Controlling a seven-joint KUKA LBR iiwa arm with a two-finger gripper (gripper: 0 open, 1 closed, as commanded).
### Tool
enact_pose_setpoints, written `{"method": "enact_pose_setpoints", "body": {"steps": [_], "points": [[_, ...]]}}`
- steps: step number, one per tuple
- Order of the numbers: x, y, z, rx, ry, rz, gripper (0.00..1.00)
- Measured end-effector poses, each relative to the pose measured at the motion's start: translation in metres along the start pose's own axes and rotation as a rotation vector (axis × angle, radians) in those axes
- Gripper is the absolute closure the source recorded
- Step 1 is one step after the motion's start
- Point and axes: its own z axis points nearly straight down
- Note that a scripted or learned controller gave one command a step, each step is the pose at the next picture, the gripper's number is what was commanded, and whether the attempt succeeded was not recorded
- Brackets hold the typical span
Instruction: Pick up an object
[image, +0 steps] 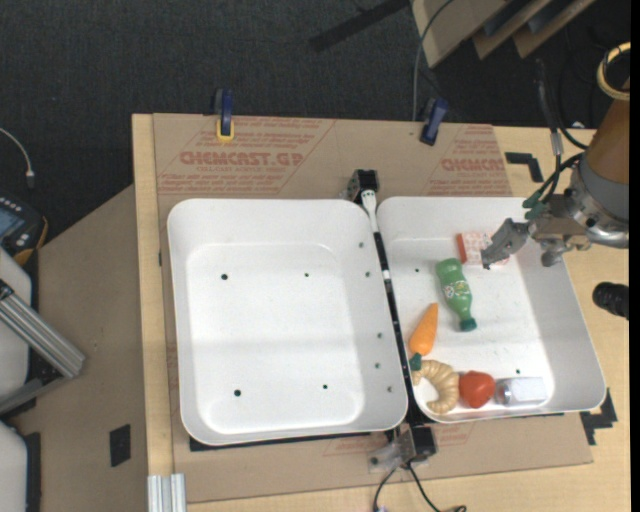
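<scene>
Objects for picking all lie in the right bin (560, 330), clustered toward its near rim: a clear bottle (522, 391) lying on its side, touching a red tomato-like piece (477, 388), which sits just beside a pale croissant-shaped piece (439, 383). A little farther in lies an orange carrot (425, 329), then a green bottle (456, 291) on its side, and beyond it a small red-and-white packet (470, 244), partly covered by the gripper. The left bin (270, 320) shows only its white floor with a few dark holes. Both bins rest on a brown cardboard sheet (300, 150) printed with red lettering, held at its far edge by two blue clamps (223, 112) over dark carpet. The gripper (520, 245) hovers over the far part of the right bin, its two fingers spread apart with nothing between them; the left one ends just beside the packet. The arm (610, 160) is cut off at the right edge, so most of it is hidden. At the left edge, metal and dark equipment is too cropped to identify, as is the clutter at the top.
</scene>
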Motion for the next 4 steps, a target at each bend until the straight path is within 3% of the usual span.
{"method": "enact_pose_setpoints", "body": {"steps": [1, 2, 3, 4], "points": [[0.004, 0.007, 0.114, 0.008, 0.002, 0.0, 0.0], [-0.012, -0.006, 0.114, 0.002, 0.001, 0.001, 0.0], [-0.01, 0.022, 0.175, 0.002, 0.0, -0.001, 0.0], [-0.036, 0.036, 0.152, -0.003, -0.002, 0.0, 0.0]]}}
